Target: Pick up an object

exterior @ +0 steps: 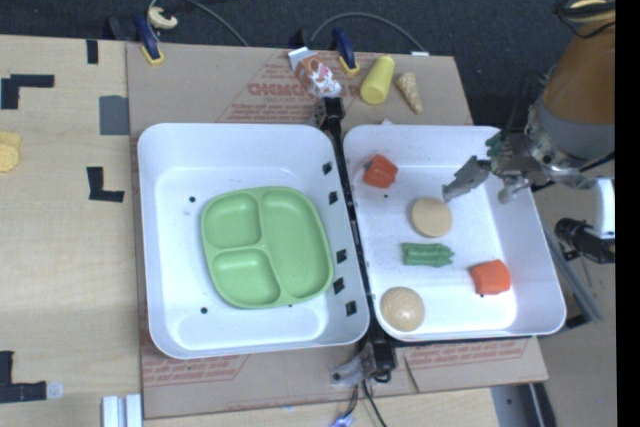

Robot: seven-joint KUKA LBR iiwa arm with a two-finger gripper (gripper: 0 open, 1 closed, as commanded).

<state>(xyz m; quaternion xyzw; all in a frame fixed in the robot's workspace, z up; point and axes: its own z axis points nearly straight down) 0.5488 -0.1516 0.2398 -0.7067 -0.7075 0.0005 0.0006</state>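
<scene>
**Operator:** Over the right bin, at about two o'clock from its centre, my gripper hangs with both fingers spread apart and nothing between them. One dark finger points toward nine o'clock, its tip near the round tan disc, which sits just off that tip at seven o'clock.

**Observer:** What else lies in that bin?

**Operator:** I count five pieces. An orange-red block rests at ten o'clock by the divider. A green bean pod lies flat just below the disc, at six o'clock from it. A second orange-red block sits at four o'clock, and a pale bun-like round piece sits at seven o'clock, near the front wall.

**Observer:** And the left bin?

**Operator:** I see a green three-compartment plate lying flat near the centre of the left bin, nothing on it.

**Observer:** Anything on the bench beyond?

**Operator:** At twelve o'clock from the bins, on the cardboard, I make out a yellow bottle-shaped toy, a tan cone just beside it and a small printed packet. Blue clamps pin the board's far edge.
</scene>
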